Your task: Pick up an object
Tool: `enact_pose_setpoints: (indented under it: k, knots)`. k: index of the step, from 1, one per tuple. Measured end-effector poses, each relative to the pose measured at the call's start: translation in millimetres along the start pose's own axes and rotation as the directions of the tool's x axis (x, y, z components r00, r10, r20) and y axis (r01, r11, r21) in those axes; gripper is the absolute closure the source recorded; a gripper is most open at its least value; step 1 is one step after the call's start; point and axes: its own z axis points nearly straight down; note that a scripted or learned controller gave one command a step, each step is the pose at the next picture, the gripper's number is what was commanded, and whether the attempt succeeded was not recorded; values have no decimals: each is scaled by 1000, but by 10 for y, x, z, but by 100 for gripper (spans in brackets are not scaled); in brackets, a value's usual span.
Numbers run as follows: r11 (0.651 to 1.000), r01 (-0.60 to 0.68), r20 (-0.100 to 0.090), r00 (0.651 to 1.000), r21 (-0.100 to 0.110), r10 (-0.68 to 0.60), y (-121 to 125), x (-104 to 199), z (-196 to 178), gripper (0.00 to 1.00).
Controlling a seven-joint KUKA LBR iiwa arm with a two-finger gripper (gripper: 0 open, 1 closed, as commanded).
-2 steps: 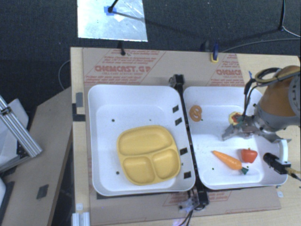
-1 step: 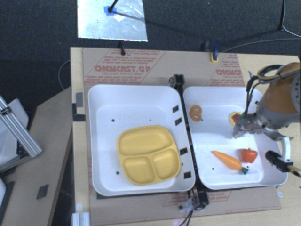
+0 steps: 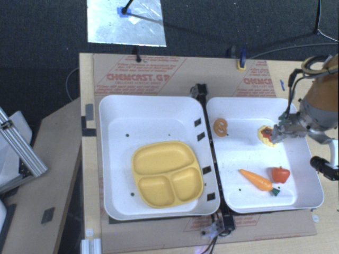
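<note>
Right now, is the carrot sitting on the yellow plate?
No, the carrot lies in the right bin beside the tomato, while the yellow plate is in the left bin.

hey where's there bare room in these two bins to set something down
Left bin: bare floor behind the yellow divided plate, toward the far wall. Right bin: open middle between pretzel and carrot. Crowded: far right, gripper at a yellow-red piece, and near corner by the tomato.

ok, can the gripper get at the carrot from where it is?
Probably yes. The carrot lies uncovered on the right bin's floor, apart from the red pepper; the gripper sits just above it in the same bin.
</note>
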Motion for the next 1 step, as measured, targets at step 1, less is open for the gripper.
enact_pose_setpoints:
  k: [1]
  knots:
    - [1000,1,0,1000,1,-1,31,18,-436,100]
